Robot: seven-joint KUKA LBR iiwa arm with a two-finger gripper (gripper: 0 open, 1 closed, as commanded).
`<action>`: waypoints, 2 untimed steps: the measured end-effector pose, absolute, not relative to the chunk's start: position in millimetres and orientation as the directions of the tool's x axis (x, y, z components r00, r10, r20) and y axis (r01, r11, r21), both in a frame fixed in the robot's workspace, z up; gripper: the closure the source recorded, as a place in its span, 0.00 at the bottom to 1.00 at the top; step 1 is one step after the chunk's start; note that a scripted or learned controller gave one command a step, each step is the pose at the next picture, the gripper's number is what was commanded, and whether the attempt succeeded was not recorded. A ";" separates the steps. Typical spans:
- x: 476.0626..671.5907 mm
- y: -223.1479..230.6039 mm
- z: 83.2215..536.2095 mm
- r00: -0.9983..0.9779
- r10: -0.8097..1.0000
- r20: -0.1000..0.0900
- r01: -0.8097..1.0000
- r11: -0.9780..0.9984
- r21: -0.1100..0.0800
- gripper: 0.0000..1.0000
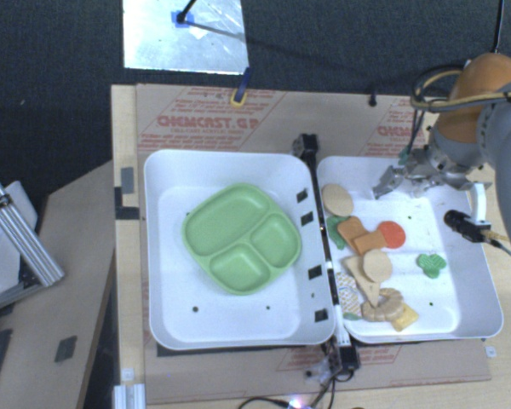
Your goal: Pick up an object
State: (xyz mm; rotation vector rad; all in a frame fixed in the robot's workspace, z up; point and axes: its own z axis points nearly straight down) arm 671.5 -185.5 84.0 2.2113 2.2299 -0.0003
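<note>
The right bin [473,301] holds several toy food pieces: a beige oval [337,199], orange blocks [362,233], a red disc [392,233], a small green leafy piece [431,264], a tan round slice [376,267], and a pale curled piece with a yellow chunk [392,310] at the front. My gripper [392,181] hangs over the back of the right bin, above and to the right of the beige oval. It is apart from all the pieces, and nothing shows in its grasp.
A green divided plate [243,239] lies in the left bin [166,313]. A black-clipped divider [317,228] separates the bins. The grey arm with its orange band [485,92] and cables fills the back right. A black part [464,224] juts over the right bin's right side.
</note>
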 end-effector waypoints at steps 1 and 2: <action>673.3 -186.2 97.6 -0.010 1.000 -0.004 1.000 0.010 0.007 1.00; 683.2 -188.7 160.3 -0.006 1.000 -0.003 1.000 0.006 0.009 1.00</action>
